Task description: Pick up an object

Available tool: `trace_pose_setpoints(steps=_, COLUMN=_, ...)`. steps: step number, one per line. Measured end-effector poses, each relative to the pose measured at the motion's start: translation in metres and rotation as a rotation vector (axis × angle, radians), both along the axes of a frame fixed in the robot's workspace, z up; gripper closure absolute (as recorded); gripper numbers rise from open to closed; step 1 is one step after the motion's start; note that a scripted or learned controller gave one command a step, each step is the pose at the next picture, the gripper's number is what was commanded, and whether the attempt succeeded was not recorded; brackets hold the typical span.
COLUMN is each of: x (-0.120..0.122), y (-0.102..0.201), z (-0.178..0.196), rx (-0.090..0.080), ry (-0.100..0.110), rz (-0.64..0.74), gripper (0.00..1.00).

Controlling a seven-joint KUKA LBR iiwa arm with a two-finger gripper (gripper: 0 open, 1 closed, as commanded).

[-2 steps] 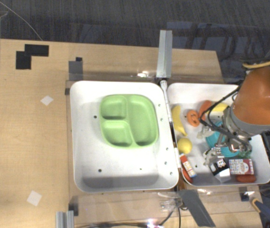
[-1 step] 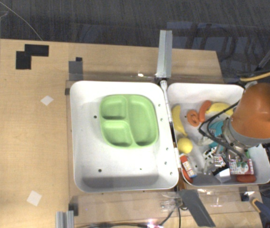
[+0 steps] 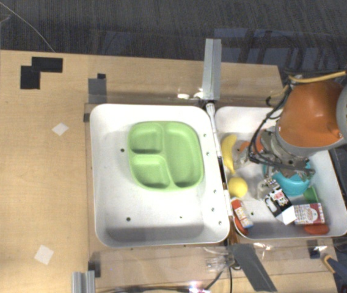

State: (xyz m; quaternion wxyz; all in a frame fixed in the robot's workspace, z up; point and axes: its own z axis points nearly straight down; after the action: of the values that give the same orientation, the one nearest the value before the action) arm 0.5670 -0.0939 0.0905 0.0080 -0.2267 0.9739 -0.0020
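Jaws point(image 3: 270, 177) hidden under the wrist, low among right bin point(image 3: 338, 191) clutter.

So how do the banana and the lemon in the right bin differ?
Shape: the banana is long and curved, the lemon short and rounded. Size: the banana looks the longer of the two. Place: the banana lies higher in the camera view, along the right bin's left wall; the lemon sits below it, just above a red and white bottle. Both are yellow and lie left of the gripper.
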Motion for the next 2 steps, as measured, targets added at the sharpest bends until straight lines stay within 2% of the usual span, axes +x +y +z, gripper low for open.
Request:
trace_pose_setpoints(steps=1, x=-0.05, y=-0.026, z=0.001, rx=0.004, ry=-0.002, rz=-0.302, gripper=0.0)
trace_pose_setpoints(steps=2, x=-0.021, y=0.009, z=0.0, rx=0.008, ry=-0.001, rz=-0.501, gripper=0.0)
